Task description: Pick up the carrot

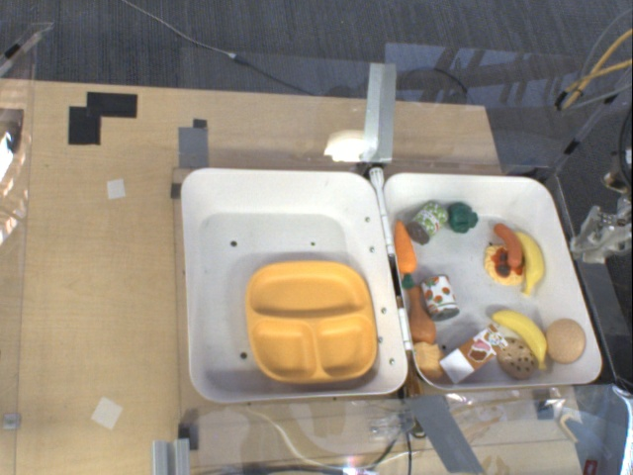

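Carrot, small orange tapered plastic toy [405, 249], lies lengthwise against left wall of right white bin [559, 211]. Likely light, rigid, slick; pinch across thick middle, wall crowding one side. Gripper [601, 234] beyond bin's right rim, well apart; open or closed, cannot tell.

At the right edge, a pale grey metal part [597, 234] of the robot was seen, angular in outline and dull in sheen. Small darker marks were made out on its face, but whether screws or holes could not be told. Above it, yellow cables [591, 70] were seen looped, and thin dark cables [584, 139] were strung alongside them.
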### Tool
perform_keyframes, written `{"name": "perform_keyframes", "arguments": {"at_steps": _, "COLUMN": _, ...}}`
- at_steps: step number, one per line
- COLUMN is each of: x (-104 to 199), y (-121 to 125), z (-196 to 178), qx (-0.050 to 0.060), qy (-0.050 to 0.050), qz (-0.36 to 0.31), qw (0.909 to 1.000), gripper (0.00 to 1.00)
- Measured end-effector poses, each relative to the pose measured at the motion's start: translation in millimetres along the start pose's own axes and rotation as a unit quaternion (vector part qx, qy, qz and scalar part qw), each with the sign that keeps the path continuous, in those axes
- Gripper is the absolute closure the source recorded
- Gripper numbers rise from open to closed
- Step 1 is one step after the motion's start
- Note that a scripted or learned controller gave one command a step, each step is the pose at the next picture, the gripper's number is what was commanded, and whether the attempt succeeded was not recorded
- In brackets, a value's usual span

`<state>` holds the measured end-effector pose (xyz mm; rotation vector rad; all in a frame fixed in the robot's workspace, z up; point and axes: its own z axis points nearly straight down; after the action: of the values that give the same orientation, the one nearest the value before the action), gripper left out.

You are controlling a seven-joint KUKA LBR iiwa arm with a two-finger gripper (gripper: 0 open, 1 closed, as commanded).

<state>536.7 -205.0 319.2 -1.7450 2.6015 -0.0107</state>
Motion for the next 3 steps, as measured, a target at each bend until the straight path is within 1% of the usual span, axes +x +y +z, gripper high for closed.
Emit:
{"name": "perform_keyframes", "arguments": {"at_steps": 1, "x": 19, "y": 46, "z": 66, "qx": -0.004, "qy": 0.0, "qz": -0.261, "qw": 0.9652, "gripper": 1.0}}
{"name": "perform_keyframes", "arguments": {"at_steps": 2, "x": 10, "y": 47, "z": -62, "qx": 0.001, "qy": 0.002, "qz": -0.372, "qw": 0.928, "gripper": 1.0}}
{"name": "perform_keyframes", "arguments": {"at_steps": 3, "x": -18, "y": 61, "z": 35, "qx": -0.004, "qy": -0.003, "qz": -0.619, "qw": 0.7851, "gripper": 1.0}}
